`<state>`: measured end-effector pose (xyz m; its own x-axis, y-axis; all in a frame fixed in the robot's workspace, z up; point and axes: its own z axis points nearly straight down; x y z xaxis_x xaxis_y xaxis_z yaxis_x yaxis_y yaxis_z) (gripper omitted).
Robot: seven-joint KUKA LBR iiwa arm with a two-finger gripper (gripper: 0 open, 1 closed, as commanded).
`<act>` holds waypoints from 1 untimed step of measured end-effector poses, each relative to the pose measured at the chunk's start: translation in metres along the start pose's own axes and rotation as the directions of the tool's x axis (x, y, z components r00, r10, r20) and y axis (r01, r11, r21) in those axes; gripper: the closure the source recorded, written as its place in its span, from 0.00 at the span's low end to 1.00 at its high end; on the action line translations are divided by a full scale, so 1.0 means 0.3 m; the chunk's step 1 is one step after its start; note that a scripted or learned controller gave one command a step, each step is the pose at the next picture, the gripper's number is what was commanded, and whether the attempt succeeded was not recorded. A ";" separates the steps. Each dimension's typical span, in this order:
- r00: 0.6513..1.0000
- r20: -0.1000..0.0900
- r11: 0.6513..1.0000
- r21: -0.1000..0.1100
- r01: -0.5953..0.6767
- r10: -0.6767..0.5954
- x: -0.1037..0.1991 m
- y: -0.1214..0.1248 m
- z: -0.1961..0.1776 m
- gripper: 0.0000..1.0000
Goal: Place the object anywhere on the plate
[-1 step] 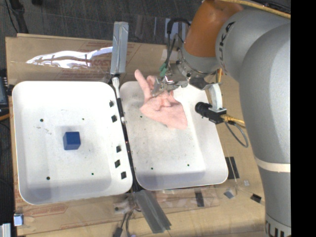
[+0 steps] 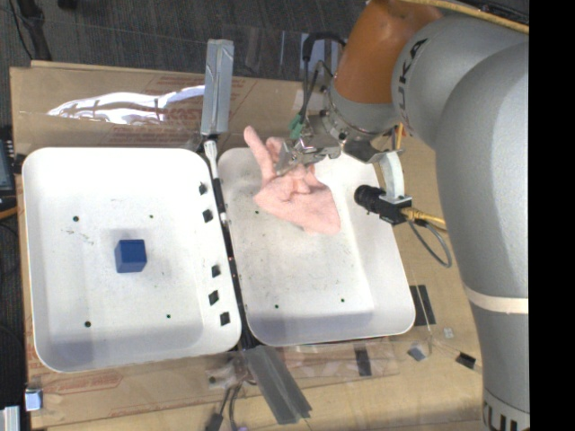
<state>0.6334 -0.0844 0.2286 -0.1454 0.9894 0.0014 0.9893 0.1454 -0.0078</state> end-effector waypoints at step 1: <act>0.919 0.000 0.919 0.001 0.394 -0.394 0.152 0.035 0.015 1.00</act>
<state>0.6370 -0.0377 0.2243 -0.5231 0.8523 0.0044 0.8522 0.5231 -0.0073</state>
